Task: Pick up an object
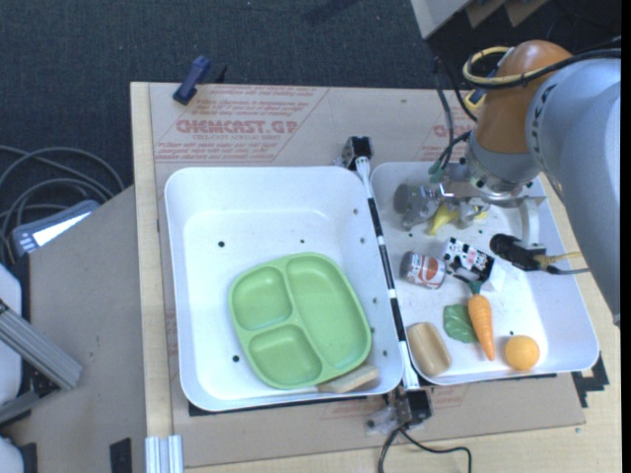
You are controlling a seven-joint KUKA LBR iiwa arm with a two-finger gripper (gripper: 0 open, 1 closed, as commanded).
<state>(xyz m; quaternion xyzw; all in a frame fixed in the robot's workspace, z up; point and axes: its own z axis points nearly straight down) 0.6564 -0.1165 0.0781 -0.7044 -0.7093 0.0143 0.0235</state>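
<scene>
Your gripper [449, 193] sits low in the right bin [567, 308]; whether it pinches anything, you cannot tell. Nearest you, the carrot [481, 325] lies lengthwise, tip toward the front rim. Beyond, the bench [246, 126] reads "CHEMCAST GP".

bench board [237, 126] reads "chemcast gp" in red.

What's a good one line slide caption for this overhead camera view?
KUKA arm's gripper reaches into the right bin of toy foods; a green divided plate sits in the left bin.
</scene>
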